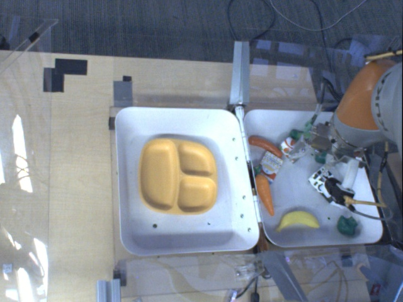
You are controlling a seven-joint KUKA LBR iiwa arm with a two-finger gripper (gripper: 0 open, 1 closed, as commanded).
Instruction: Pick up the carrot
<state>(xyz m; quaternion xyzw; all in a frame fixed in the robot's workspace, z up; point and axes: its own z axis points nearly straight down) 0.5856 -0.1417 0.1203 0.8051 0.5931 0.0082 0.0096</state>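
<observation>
The carrot (pixel 265 194) is orange and lies lengthwise along the left wall of the right bin (pixel 371 234), tip toward the front. My gripper (pixel 307 143) hovers over the back middle of that bin, up and to the right of the carrot and well apart from it. It sits close to a small white and red item (pixel 288 145). Nothing can be seen held in it.
A red sausage (pixel 266 145) and a small packet (pixel 272 163) lie just behind the carrot. A banana (pixel 299 219) and a green toy (pixel 347 226) rest near the front wall. The left bin (pixel 126 187) holds a yellow divided plate (pixel 178 174).
</observation>
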